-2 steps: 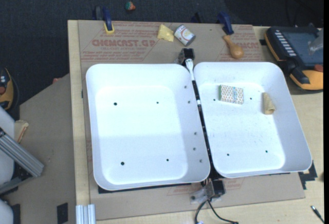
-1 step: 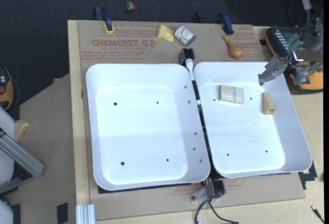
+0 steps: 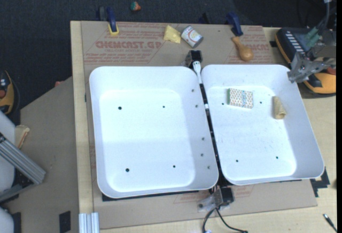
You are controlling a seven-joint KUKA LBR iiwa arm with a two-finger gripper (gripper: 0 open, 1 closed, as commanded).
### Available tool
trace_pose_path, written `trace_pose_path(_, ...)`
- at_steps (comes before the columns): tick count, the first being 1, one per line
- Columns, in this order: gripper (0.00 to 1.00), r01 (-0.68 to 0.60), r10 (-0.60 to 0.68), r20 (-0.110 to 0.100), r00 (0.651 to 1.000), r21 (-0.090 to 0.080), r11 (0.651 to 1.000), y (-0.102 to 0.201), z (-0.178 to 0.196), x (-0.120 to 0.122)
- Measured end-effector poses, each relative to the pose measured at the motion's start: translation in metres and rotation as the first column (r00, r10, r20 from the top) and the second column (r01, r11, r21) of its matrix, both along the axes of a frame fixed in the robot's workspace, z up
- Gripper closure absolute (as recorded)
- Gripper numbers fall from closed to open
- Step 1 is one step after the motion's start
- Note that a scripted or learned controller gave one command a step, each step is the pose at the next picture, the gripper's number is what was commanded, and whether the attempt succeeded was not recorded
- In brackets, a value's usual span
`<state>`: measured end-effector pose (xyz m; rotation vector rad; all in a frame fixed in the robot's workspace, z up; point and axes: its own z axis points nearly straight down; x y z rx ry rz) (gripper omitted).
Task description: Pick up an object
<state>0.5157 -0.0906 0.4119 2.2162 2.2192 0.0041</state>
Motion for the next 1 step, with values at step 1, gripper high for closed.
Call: trace_pose_path(1, 1.0, 0.009, -0.009, 0.0, 1.0, -0.003, 1.0, -0.0864, 0.0128, -0.0379)
